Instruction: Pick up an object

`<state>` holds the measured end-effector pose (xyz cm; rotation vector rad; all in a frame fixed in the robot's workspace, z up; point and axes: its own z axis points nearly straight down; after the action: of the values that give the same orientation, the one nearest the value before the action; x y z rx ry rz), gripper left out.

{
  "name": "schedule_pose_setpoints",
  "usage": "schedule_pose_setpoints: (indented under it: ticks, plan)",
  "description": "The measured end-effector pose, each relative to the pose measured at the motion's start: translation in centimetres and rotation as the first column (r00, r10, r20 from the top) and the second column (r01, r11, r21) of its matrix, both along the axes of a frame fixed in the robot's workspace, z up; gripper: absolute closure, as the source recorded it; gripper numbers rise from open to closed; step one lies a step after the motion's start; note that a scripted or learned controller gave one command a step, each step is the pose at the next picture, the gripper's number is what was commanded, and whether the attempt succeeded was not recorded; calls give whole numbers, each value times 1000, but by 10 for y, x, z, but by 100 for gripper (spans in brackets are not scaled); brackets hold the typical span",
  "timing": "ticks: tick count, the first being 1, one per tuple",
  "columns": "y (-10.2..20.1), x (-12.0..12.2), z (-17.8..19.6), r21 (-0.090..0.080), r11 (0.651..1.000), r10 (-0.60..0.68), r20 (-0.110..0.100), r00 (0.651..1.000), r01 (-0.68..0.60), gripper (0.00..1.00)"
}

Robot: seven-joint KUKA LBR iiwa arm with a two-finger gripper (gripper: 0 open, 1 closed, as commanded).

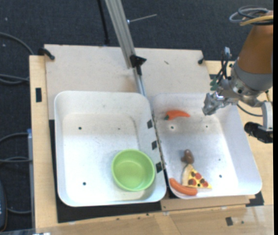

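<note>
Objects for picking are lying scattered in the two bins, and none is between the claw's tips. Going by size, the surface (95, 67) is carrying everything: a pale board with the two shallow trays sitting side by side so the arm can reach either one. The left bin (80, 111) is holding a green bowl (133, 169) near its near right corner, mouth up. The right bin (232, 151) is holding the smaller pieces. The arm (256, 53) is reaching in from the right, its orange band above the wrist, and it is hanging over the far right corner of that bin. The claw (211, 105) is pointing down there, well apart from most of the pieces; I cannot tell whether it is parted or pinched together.

A pizza slice toy (195, 178) is lying flat at the near edge, touching a curved orange sausage (183, 187) that is riding up the rim. Just beyond them a small brown lump (188, 156) is sitting alone. An orange carrot (177, 114) is lying at the far side, nearest the claw, so I judge it the likeliest target.
</note>
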<state>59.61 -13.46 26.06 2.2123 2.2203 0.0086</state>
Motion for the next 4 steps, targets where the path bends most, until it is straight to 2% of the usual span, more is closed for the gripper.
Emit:
schedule_pose_setpoints:
  ticks: [1,2,3,4]
  plan:
    - [0,1,18,1,1000,0,-5,1000,0,100]
    - [55,25,18,2,1000,4,-6,1000,-4,100]
    - [96,36,3,1,1000,2,-9,1000,-2,100]
    - [139,48,4,1,1000,2,-7,1000,-2,100]
